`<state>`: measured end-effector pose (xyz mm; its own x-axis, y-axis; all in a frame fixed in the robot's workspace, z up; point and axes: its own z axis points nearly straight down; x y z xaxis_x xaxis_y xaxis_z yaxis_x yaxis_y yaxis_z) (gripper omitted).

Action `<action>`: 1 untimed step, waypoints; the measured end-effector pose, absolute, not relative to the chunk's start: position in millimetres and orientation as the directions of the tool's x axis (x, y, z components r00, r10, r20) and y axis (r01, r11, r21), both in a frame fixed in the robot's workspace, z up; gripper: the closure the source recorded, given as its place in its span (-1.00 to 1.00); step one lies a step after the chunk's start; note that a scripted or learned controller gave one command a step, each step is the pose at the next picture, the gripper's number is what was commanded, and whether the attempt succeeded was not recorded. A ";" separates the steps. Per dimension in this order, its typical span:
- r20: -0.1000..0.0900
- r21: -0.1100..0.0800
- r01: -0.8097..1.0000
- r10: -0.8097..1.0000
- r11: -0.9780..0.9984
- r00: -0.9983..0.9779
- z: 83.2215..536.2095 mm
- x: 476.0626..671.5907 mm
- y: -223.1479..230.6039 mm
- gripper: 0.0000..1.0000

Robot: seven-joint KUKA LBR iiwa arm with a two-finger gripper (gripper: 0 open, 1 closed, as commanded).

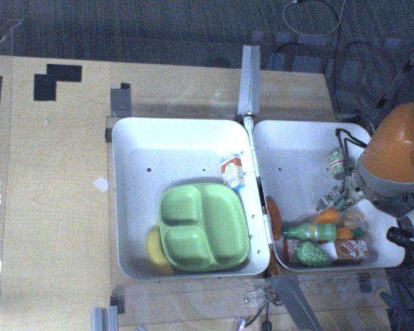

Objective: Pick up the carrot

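My jaws (346, 197) are hanging over the right bin (296, 143); I cannot tell how they stand. The carrot (326, 217) is lying just beside them, touching the green bottle (310, 232).

The arm (396, 150) hangs over the right bin (296, 143), above a carrot (326, 217), bottle (310, 232) and hotdog (274, 218). A green tray (204, 226) fills the left bin (165, 143).
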<state>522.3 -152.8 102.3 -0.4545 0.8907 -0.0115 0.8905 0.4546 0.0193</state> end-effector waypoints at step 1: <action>-0.011 0.019 0.891 0.891 0.454 -0.454 102.2 522.2 -152.8 -1.00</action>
<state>522.2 -152.8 102.2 -0.4543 0.8908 -0.0114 0.8906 0.4544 0.0191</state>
